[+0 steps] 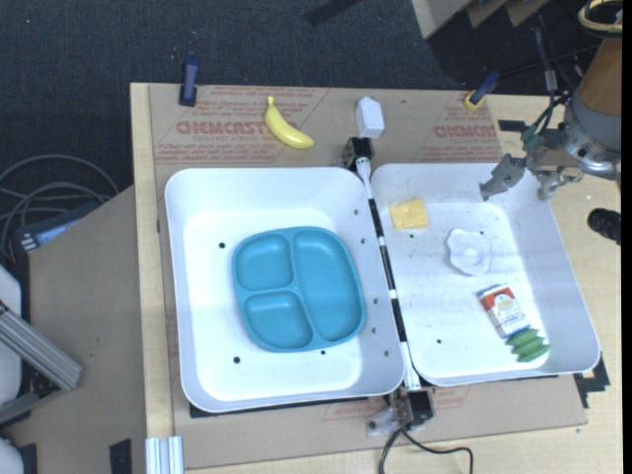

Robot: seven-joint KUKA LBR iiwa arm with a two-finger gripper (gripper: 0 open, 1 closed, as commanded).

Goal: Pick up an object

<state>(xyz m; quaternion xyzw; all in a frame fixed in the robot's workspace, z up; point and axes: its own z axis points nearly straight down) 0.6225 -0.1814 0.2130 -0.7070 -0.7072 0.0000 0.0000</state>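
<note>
Seen from above, 2 shallow white bins sit side by side on a tabletop [158,265]. The left bin [197,225] holds a blue divided plate [296,287]; the right bin [553,265] holds a yellow block [409,214], a white lump [468,250], a small carton [504,309] and a green item [529,345]. The hand [523,178] hovers open over the right bin's far edge, and a banana [285,126] lies behind the bins.

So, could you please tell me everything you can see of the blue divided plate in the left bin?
The blue divided plate is a light blue, rounded-rectangle tray that looks like matte plastic. Raised ridges split it into three compartments: two smaller ones on the camera view's left side, one long one on the right. It lies flat, turned slightly askew, near the middle of the left bin, resting on the bin's white floor. Nothing sits in it, and nothing else touches it.
</note>
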